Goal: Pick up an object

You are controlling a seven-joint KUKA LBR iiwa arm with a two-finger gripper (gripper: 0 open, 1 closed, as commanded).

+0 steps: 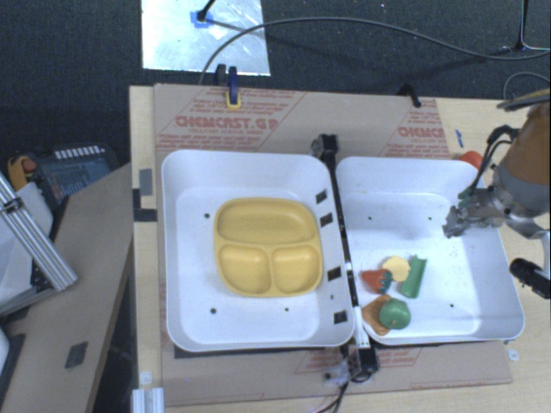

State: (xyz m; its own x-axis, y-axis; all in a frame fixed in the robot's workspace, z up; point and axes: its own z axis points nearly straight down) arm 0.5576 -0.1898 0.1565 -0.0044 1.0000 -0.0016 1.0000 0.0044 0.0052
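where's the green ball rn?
In the camera view, the green ball sits near the front-left corner of the right bin, on an orange piece, just below the yellow piece.

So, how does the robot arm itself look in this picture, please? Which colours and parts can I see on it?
The arm comes in from the right of the camera view. Its rounded body is grey, with an orange band above the wrist. A thin dark cable loops beside it. The gripper at its end is small, dark grey and metallic, over the right white bin; its details are too blurred to make out.
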